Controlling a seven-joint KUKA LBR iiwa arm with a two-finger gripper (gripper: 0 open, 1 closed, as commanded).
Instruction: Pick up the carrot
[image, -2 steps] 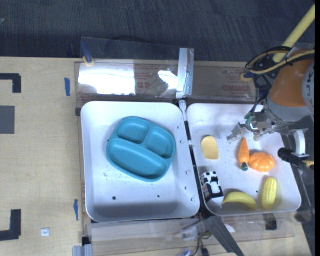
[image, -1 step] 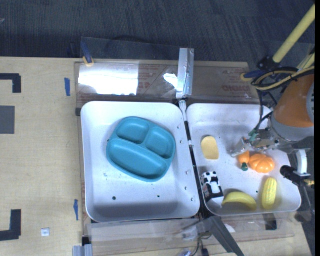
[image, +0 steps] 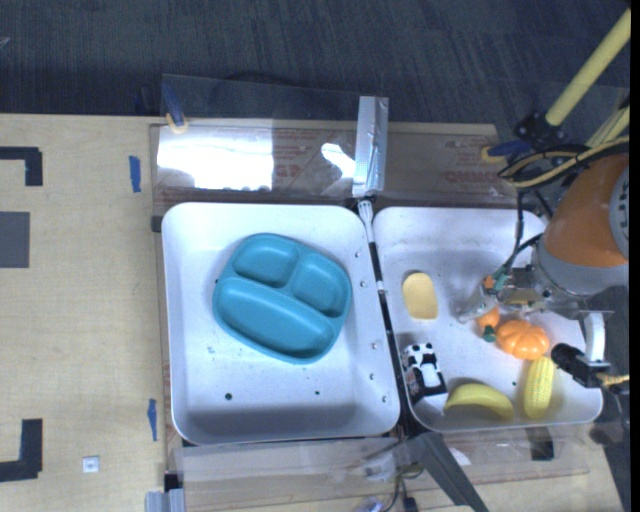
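Camera view: carrot (image: 488, 322) largely hidden under the arm; axis unclear.

Pumpkin (image: 523, 340), corn (image: 538, 386) seemingly crowd carrot (image: 487, 323)

left bin: blue plate (image: 283, 296) | right bin: banana (image: 478, 400), corn (image: 538, 387)

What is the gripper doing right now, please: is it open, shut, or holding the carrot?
Gripper: low in the right bin, just above the carrot; whether it is open, shut or holding anything cannot be told.
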